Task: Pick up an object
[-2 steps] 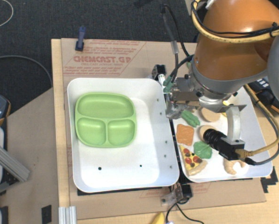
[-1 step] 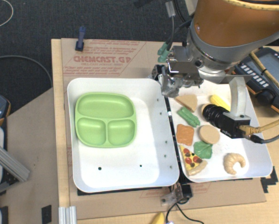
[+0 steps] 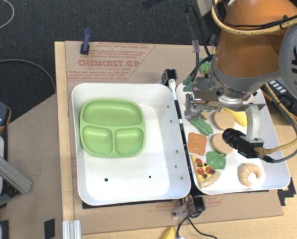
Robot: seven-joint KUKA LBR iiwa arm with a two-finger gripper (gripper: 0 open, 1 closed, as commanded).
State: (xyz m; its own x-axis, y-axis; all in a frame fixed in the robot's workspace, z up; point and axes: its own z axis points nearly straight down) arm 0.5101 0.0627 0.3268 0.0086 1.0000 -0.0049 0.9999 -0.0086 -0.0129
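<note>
Over right bin (image 3: 280,180), hand (image 3: 195,108) near left rim; food crowded

Setting: robotics laboratory test bench. Evidence: industrial arm (image 3: 252,39), grey with orange band, upper right of frame; two white bins (image 3: 158,148) clamped side by side on a printed cardboard sheet (image 3: 108,61); loose cables (image 3: 4,14) over dark carpet, upper left; aluminium framing (image 3: 9,176), lower left; toy food pieces (image 3: 250,174) as test objects, right bin.

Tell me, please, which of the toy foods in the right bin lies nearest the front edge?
The pizza slice, at the bin's front left corner. The croissant sits slightly farther back on the right, the others farther still.
</note>
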